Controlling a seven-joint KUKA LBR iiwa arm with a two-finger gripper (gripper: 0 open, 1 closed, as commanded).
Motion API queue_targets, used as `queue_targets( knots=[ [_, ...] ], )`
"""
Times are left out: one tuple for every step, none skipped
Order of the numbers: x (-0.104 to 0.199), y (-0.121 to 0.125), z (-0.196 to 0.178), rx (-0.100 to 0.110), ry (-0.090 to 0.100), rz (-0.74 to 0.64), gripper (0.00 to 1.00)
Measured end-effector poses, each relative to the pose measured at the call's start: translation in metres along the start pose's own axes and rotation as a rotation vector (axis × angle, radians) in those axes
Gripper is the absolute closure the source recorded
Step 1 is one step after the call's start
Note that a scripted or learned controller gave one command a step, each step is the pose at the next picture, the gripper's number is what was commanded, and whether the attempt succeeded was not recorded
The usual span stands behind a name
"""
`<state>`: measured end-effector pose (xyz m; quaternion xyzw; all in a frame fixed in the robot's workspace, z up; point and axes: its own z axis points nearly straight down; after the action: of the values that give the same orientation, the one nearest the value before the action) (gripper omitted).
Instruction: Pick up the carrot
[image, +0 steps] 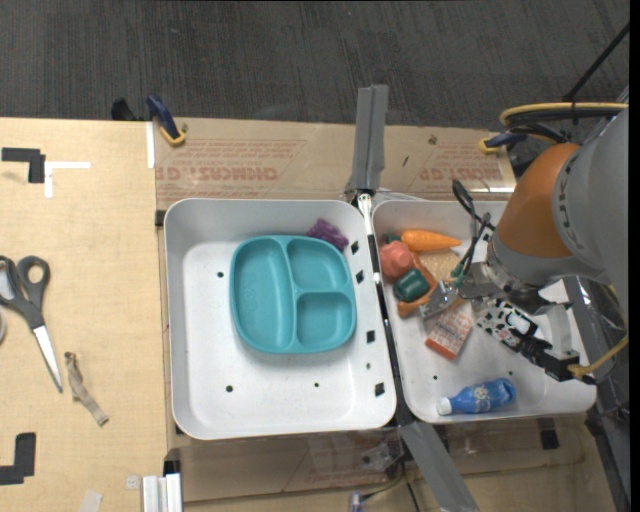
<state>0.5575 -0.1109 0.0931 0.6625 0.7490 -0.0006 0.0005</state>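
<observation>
The carrot (430, 240) is lying at the far end of the right bin (530, 405), beside a pink toy (397, 258). My gripper (447, 297) is hanging nearby over the pile, because I am not holding it yet.

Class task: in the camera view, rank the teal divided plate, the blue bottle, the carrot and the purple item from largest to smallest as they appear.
1. teal divided plate, by far the largest
2. blue bottle
3. carrot, close to the bottle in length but slimmer
4. purple item, smallest, partly hidden behind the plate
</observation>
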Motion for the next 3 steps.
queue_targets(
  knots=[
    [-0.011,0.051,0.0,0.0,0.0,0.057,0.0],
    [-0.025,0.09,0.0,0.0,0.0,0.279,0.0],
    [-0.076,0.088,0.005,0.026,0.003,0.572,0.0]
  ],
)
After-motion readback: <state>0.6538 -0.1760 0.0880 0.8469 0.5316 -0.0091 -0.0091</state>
